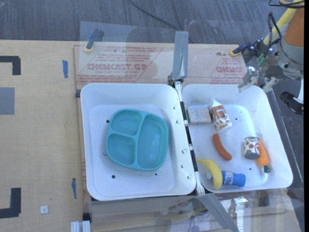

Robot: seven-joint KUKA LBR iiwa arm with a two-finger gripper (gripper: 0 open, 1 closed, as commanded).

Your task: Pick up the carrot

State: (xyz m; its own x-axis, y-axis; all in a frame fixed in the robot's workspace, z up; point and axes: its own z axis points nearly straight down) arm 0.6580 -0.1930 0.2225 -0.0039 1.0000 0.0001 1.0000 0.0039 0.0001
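— Carrot (263, 154), orange, lying in right bin (279, 129), near that bin's right wall, green end pointing toward the front edge.
— Touching anything?
— Pressed against a small printed can (251, 147) on its left side; apart from everything else.
— And further left in that bin?
— Reddish sausage (222, 147) lying at a slant near the middle. In front of it, banana (213, 171), with a blue bottle (234, 179) on its side just beside the banana's lower end. Toward the back, small carton (219, 116), tilted, next to a speckled square sponge (198, 115) by the dividing wall.
— Other bin?
— Left bin (91, 110) holding a teal divided plate (137, 139), three compartments, set about the middle.
— Pincer (256, 80)?
— Hanging above the right bin's back right corner, well apart from the carrot, nothing seen in its grip. Apart or together: cannot tell from this slant.
— Arm?
— Grey, orange band (295, 30) above the wrist, reaching in from the right with a yellow cable (282, 18) alongside.
— Underneath it all?
— Pale wooden desk (38, 129), blue tape strips (64, 68) and black markings on its left part.
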